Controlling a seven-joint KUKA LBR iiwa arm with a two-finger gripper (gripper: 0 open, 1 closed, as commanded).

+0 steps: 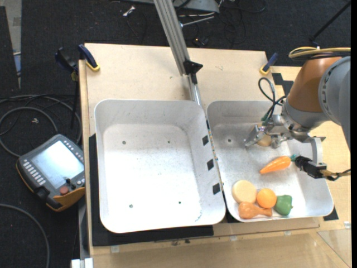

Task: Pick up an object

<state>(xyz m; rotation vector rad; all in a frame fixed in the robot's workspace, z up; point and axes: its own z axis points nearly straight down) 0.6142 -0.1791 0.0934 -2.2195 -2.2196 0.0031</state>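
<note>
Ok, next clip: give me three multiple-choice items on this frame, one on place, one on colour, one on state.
1. Which bin holds the toy food?
A. left bin
B. right bin
C. both

2. What colour is the carrot?
A. orange
B. purple
C. white

3. Where is the gripper?
A. low in the right bin
B. over the left bin
C. off the bench

Key: 1 B, all the pieces lie in the right bin. 2 A, it is plainly orange. 3 A, it sits low at a small pale piece, above the carrot in the view.

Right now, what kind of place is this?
Probably a robot lab: a robot arm reaches over two white bins, toy food like a carrot lies inside, and a control pendant sits on the floor.
</note>
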